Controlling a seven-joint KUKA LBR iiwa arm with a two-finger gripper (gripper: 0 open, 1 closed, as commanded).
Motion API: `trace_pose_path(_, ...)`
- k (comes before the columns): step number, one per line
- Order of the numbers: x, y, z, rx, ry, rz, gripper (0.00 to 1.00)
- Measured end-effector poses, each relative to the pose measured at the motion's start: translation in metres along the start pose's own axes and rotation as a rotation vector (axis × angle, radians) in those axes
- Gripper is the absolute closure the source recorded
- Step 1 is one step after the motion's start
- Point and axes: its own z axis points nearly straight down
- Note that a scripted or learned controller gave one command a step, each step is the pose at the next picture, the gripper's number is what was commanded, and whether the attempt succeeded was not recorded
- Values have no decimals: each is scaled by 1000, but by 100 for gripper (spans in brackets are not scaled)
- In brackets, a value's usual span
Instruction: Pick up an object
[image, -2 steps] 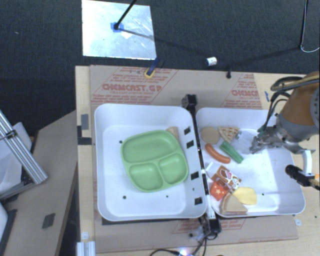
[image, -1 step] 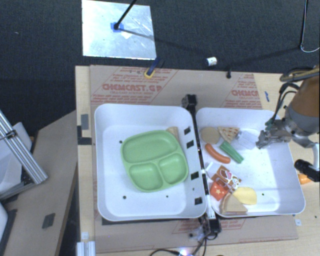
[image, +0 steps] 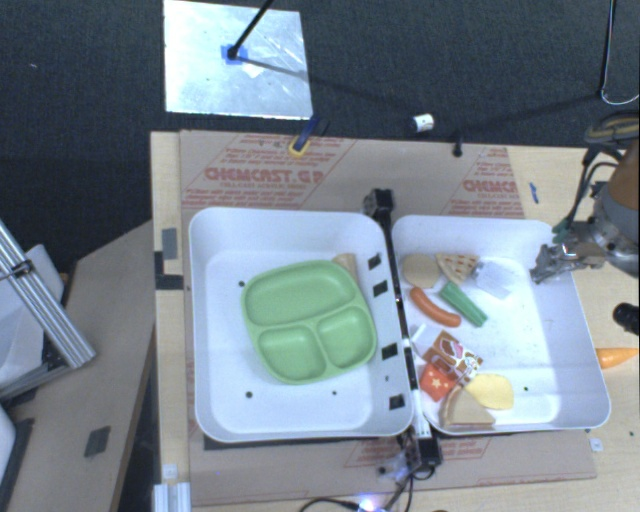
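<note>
A: The hand (image: 553, 258) hovers at the right bin's (image: 575, 330) far edge; its grip can't be made out.

B: The toy food (image: 452, 305) lies just left of it, below; the green tray (image: 302, 322) farther left.

You're looking at a robotics lab bench: two white bins (image: 560, 330) sit on a sheet of Chemcast-printed board (image: 262, 172), with toy food (image: 455, 360) and a green divided tray (image: 303, 320) as test objects, aluminium framing (image: 35, 300) at left, and cables (image: 400, 100) over dark carpet.
</note>
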Motion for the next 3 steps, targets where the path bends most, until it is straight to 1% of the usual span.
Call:
trace_pose_path(1, 0, 2, -31, 1, 1, -1, 100)
trace_pose_path(2, 57, 3, -21, 6, 4, -6, 100)
trace_pose_path(3, 108, 9, -15, 4, 4, -6, 100)
